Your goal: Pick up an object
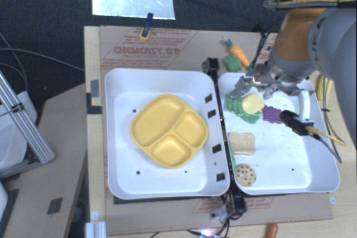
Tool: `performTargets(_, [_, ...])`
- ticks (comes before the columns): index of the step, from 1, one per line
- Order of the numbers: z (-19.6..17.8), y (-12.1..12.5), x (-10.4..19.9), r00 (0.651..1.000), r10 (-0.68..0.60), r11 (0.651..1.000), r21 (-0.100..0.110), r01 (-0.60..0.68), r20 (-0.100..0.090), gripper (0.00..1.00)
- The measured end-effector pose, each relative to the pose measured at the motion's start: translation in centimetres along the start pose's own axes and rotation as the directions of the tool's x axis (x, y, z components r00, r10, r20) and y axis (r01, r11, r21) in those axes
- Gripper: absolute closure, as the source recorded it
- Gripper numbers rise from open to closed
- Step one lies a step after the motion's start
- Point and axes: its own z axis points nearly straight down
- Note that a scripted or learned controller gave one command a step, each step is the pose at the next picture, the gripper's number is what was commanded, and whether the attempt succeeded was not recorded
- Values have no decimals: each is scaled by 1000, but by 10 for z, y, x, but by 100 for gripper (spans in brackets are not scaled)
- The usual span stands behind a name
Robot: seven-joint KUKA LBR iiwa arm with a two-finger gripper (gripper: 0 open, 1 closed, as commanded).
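In the right bin (279, 175) lie a green leafy toy (239, 107), a pale yellow piece (252, 103), a purple piece (271, 114), a beige cracker (241, 142) and a chocolate-chip cookie (245, 175). My gripper (243, 87) hangs low over the bin's far left corner, just above the green toy and the yellow piece. Nothing is visibly held. The grey arm with its orange band (301, 25) covers the bin's far right part.
The left bin (120, 120) holds a yellow divided plate (169, 130). An orange carrot (239, 53) and a green piece (231, 63) lie on the cardboard just behind the right bin. A black divider (220, 125) runs between the bins.
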Motion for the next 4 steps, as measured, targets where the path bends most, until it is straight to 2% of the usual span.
performTargets(1, [-4,-3,-3,1000,1,1000,10,-1,1,100])
performTargets(2, [-107,-21,11,1000,4,1000,5,-4,0,100])
performTargets(3, [-132,-30,81,1000,0,1000,12,0,-2,100])
performTargets(4, [-243,-51,137,1000,-1,1000,2,1,-5,100])
